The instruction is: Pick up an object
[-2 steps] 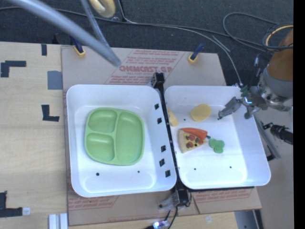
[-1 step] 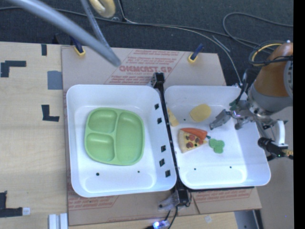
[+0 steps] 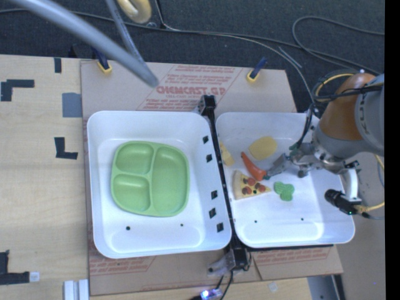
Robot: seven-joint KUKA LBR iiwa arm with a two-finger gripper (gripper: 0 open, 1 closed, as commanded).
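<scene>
Your pincer [image 3: 273, 167] sits low in the right bin [image 3: 325, 230], just beside the carrot [image 3: 252, 165]; you cannot tell its state, and nothing looks lifted yet.

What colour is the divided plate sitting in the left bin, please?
Light green; the divided plate shows plainly in the camera view, inside the white left bin.

Grey arm [image 3: 369, 120] with orange band, yellow and black cables looping around its wrist.
</scene>
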